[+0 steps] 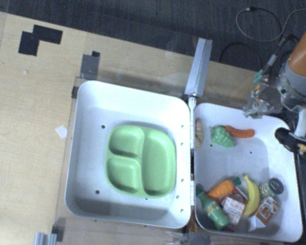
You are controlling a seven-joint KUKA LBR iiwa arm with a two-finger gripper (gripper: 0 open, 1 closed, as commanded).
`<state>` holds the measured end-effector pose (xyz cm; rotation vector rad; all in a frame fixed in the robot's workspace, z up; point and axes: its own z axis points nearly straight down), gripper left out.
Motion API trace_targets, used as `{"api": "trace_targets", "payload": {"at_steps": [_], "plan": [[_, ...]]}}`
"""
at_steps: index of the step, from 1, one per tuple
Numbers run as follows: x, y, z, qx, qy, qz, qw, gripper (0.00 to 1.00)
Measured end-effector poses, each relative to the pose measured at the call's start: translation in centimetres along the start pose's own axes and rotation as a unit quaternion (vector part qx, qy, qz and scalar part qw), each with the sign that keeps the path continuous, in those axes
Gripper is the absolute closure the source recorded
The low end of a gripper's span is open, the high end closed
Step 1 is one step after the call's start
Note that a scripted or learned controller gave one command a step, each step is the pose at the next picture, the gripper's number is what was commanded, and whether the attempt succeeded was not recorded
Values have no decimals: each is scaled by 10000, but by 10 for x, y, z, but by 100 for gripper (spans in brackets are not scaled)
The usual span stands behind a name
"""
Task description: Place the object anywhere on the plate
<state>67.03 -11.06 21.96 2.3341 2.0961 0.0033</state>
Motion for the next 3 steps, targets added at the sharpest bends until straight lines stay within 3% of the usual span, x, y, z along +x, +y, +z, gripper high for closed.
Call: {"api": "trace_targets", "payload": {"at_steps": [1, 3], "plan": [[61, -50, 34, 8, 12, -301, 9995, 100], [188, -119, 34, 13, 17, -1158, 9933, 100]]}}
